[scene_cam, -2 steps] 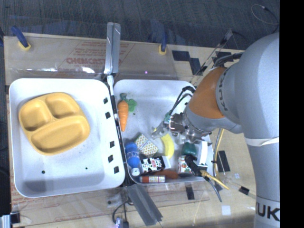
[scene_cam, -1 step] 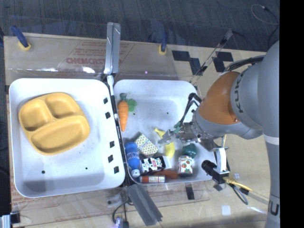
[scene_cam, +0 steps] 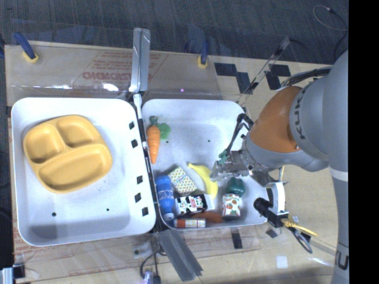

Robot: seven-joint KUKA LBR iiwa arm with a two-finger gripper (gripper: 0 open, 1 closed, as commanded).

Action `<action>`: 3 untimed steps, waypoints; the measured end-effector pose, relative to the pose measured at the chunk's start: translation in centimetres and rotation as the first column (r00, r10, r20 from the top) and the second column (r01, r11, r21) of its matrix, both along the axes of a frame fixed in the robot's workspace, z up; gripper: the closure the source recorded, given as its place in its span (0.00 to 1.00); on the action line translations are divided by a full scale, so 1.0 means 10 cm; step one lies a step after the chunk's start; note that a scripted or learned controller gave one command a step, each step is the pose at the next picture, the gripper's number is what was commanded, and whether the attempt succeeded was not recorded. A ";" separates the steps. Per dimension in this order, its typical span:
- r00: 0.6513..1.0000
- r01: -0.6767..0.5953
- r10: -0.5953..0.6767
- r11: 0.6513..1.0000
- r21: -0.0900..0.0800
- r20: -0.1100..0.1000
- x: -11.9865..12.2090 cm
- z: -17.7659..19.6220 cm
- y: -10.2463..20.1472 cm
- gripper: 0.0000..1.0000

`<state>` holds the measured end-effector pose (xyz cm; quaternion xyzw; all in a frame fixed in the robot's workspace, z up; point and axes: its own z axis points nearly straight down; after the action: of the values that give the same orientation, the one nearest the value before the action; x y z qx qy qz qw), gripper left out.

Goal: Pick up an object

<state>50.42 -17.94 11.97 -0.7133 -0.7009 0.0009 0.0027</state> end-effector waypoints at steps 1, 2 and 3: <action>0.929 0.371 -0.371 0.929 -0.003 0.002 0.16 0.35 -0.14 1.00; 0.929 0.371 -0.371 0.929 -0.002 0.002 0.16 0.35 -0.14 0.00; 0.886 0.463 -0.463 0.886 -0.002 -0.002 0.35 -0.15 0.24 0.00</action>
<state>53.91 -15.56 10.49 -0.8598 -0.5106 0.0018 0.0032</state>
